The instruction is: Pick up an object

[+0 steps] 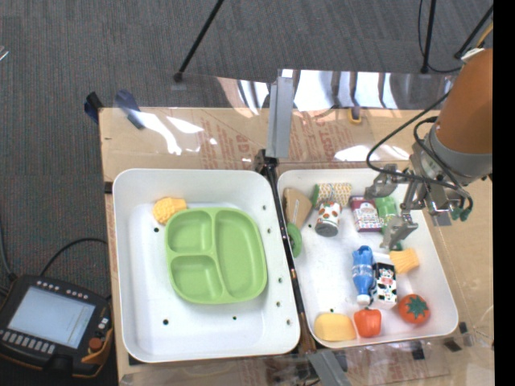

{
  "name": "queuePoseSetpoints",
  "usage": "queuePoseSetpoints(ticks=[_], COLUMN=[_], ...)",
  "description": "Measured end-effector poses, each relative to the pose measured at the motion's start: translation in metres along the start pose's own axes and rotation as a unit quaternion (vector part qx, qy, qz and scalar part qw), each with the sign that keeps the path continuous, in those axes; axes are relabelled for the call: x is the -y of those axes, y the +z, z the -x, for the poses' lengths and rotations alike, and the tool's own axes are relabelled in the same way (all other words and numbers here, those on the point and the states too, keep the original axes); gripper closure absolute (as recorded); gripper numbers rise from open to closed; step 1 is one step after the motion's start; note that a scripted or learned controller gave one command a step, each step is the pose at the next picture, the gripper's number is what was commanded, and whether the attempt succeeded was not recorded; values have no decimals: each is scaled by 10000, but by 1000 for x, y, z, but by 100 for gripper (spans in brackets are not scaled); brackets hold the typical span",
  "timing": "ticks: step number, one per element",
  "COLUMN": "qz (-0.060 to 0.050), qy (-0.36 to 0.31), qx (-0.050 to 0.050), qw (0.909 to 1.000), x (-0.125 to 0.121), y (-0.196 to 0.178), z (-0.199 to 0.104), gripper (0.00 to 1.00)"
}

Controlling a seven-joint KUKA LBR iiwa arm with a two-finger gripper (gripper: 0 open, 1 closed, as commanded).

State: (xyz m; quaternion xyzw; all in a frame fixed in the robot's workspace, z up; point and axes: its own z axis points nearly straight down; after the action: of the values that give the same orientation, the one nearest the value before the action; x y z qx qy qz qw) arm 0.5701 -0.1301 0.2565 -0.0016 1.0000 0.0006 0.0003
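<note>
My gripper (391,208) hangs over the back right part of the right bin (338,292), and its two grey fingers (381,186) stand spread and open. A small green object (388,207) lies in the gap between them; I cannot tell whether they touch it. Just left of it sits a maroon box (366,215). A yellow corn-like piece (405,259) lies below the nearer finger. Further forward are a blue bottle (363,272), a black-and-white carton (385,284), a tomato (413,308), a red pepper (368,322) and a yellow lump (335,326).
The back left of the right bin holds a small can (327,219), a brown cone-shaped piece (296,206), a patterned item (332,191) and a green piece (294,240). In the left bin (137,296) are a green divided plate (216,254) and a yellow toy (169,209).
</note>
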Motion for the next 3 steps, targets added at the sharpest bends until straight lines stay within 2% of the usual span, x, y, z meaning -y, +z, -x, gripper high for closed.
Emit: queuePoseSetpoints(ticks=[1, 2, 3], qz=[17, -3, -20], qy=[-256, -442, -409], qx=[-71, 22, 86], qw=[9996, 9990, 9991], x=[-9, 31, 17], y=[120, 162, 164], z=[-45, -38, -51], gripper=[0, 0, 0])
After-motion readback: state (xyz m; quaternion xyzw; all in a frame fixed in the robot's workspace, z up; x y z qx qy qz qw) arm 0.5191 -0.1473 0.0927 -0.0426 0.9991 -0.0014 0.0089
